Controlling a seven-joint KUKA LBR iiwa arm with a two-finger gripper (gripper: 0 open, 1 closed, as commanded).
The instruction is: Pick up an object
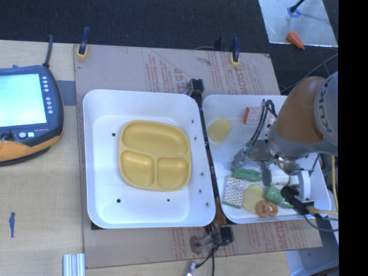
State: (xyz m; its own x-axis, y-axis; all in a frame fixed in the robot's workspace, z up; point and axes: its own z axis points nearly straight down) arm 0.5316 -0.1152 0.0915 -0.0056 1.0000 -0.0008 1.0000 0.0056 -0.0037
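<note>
Camera view: pincer (260, 167) low in right bin (230, 105), over green toy (246, 174) (jaw state unclear, cannot tell). Toy looks light, stiff, slippery; best gripped across narrow middle.

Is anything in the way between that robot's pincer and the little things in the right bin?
Nothing visible is. The pincer is already down in the right bin, right among the green piece, the patterned packet and the brown ring. The arm covers part of that bin, so some items may be hidden.
</note>
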